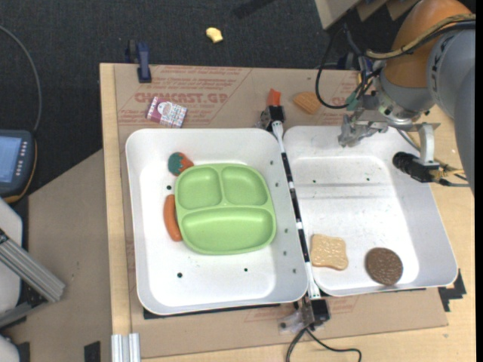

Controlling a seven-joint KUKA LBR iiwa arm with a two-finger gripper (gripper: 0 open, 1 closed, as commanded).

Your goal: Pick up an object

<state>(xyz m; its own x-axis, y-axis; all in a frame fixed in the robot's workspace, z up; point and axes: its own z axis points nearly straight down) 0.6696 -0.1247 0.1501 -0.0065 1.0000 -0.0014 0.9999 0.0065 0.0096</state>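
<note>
- The hand [355,133] hangs over the far rim of the right bin [423,225], close to the back wall; nothing shows between its tips, and I cannot tell how far apart they stand.
- The arm [423,44] comes in from the right and bends down steeply; that posture suits a drop straight into the bin, though it is parked well apart from anything worth taking.
- Likely targets sit at the near end of the right bin: a cracker [329,252] by the inner wall, and a brown cookie [384,265] just beside it; both lie flat on the floor, so thin edges are all a pinch would get.
- The left bin [143,225] carries a green tray [224,206] with three compartments, lying flat; a carrot [172,217] is wedged beside its left edge, and a small green-and-orange piece [179,163] touches its far corner; both are crowded by the tray, so harder to reach.
- Outside the bins, on the worktop [121,111], lie a card [167,111] and a tan piece [306,102].
- Judgement: no pick has begun; the hand must travel toward the near end.
</note>
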